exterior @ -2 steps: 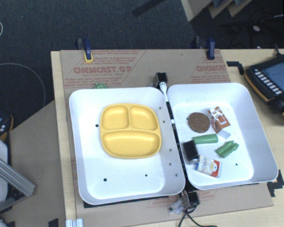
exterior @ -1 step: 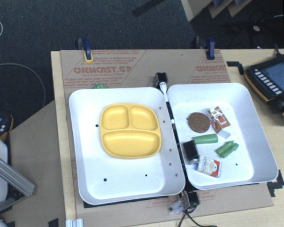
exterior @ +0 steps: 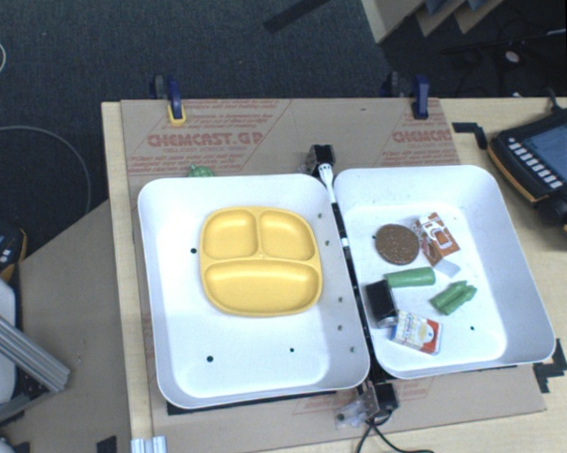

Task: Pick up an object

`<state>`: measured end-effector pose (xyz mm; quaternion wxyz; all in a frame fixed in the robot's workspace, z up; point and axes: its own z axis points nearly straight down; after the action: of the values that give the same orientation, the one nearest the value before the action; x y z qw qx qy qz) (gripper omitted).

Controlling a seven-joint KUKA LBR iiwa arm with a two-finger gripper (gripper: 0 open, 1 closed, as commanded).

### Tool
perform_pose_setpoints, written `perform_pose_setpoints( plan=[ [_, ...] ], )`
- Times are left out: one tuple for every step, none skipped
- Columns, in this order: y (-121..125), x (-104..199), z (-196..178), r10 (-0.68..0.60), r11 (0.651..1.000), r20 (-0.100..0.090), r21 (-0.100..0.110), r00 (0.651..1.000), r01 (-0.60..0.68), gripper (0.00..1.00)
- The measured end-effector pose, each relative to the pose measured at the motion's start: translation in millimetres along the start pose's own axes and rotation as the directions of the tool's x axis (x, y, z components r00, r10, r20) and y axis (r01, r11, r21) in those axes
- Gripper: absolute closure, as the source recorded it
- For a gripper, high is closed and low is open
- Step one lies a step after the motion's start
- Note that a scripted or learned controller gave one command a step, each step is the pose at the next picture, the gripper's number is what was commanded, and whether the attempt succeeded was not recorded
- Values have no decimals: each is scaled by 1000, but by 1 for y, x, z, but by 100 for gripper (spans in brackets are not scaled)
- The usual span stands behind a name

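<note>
Two shallow white bins sit side by side on a surface covered with a brown cardboard sheet (exterior: 132,274), which is pinned along its far edge by two blue clamps, one at the far left (exterior: 174,96) and one at the far right (exterior: 420,96). The left bin (exterior: 176,352) carries a single thing: a yellow divided tray (exterior: 262,261) with three compartments, lying flat in the far half of the bin, well apart from the near wall. The right bin (exterior: 499,338) carries the small things, gathered near its middle. A brown round disc (exterior: 397,244) lies farthest back, and a red-and-white packet (exterior: 438,238) lies just beside it on the right, touching or nearly so. In front of the disc lies a green cylinder (exterior: 410,278) on its side. Its left end is just beside a black block (exterior: 381,301), which sits close to the wall shared with the left bin. A second green piece (exterior: 453,297), ridged and tilted, lies to the right of the cylinder and apart from it. Nearest the front wall is another red-and-white packet (exterior: 417,330), just in front of the black block. A small green scrap (exterior: 200,171) lies on the cardboard behind the left bin. A black-and-orange handheld screen (exterior: 541,158) rests beyond the right bin's far corner, and a dark cable (exterior: 371,435) trails off the near edge between the bins.
</note>
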<state>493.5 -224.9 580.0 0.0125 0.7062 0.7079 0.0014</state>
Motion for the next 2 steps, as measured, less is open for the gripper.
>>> perform_pose_setpoints(
  plan=[
    [1,0,-11,-1,1000,4,-4,1000,1,100],
    [2,-1,-22,-1,1000,7,-9,1000,1,100]
  ],
)
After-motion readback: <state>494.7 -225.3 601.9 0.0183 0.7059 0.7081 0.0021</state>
